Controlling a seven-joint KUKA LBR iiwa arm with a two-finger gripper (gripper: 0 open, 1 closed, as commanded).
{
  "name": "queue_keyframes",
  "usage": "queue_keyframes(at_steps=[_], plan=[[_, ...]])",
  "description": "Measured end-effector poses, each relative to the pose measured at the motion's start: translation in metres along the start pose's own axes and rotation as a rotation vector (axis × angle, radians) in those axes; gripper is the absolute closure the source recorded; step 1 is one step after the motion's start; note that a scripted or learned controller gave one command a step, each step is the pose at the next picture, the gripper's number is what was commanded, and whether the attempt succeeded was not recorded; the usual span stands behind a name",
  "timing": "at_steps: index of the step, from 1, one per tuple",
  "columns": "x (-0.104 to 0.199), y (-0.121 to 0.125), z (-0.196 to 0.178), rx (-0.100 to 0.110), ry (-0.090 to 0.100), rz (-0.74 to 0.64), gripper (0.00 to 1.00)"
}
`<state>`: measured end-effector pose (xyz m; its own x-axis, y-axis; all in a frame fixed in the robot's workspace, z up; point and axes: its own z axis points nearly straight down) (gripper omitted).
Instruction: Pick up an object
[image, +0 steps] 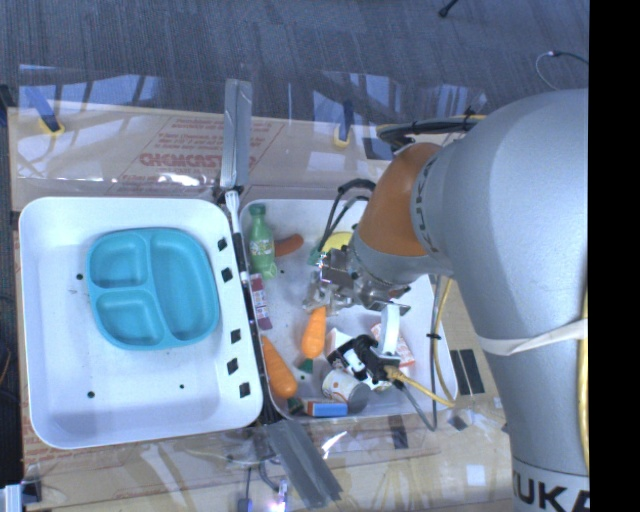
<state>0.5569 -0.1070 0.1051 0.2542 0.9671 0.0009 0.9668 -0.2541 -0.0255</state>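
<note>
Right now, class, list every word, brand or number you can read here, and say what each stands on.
"UKA": white letters on the arm's grey base, cut off at the frame's bottom edge.
Red print on the clear sheet behind the left bin: too blurred to read.
Green bottle label: too small to read.

Lighting is bright and even, from overhead. The left bin (40, 300) reads near-white with soft shadow along its inner walls. Glare streaks show on the clear sheeting (150, 150) behind the bins and along the front edge. The arm (520, 230) carries a broad pale sheen. Focus is moderate; small items are soft and slightly grainy.
</note>
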Motion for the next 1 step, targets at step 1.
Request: queue_keyframes(at_steps=[1], plan=[[0.034, -0.0076, -0.1158, -0.019, 0.0, 0.112, 1.0]])
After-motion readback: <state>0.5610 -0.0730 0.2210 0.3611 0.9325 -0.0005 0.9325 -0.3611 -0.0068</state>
